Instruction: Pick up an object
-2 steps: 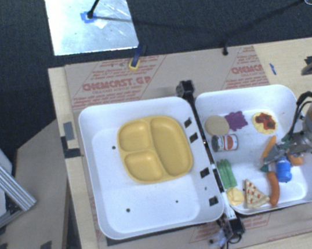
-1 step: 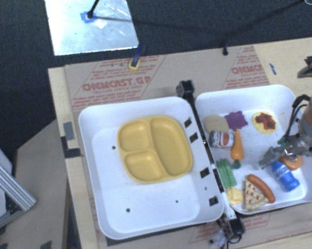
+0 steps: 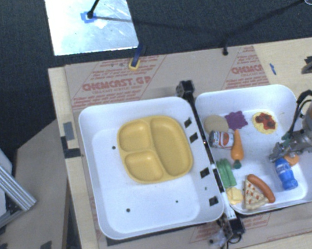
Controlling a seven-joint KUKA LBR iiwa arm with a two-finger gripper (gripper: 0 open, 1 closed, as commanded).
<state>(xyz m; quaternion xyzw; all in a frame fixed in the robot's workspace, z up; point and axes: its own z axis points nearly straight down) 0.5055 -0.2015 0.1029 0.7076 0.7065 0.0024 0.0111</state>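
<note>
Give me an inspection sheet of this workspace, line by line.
Surface: bench bearing two white bins, left bin, right bin.
Job's things: blue bottle, carrot, hot dog, pizza slice, can, all in right bin.
Clutter: yellow divided plate in left bin.
Grippers: tool just above blue bottle; grasp unclear.
Cables: black cable across dark floor.
Surroundings: shiny sheet beyond bench.

A small blue bottle point(image 3: 285, 172) with a white label lies in the right bin's point(image 3: 292, 93) near-right part.
</note>
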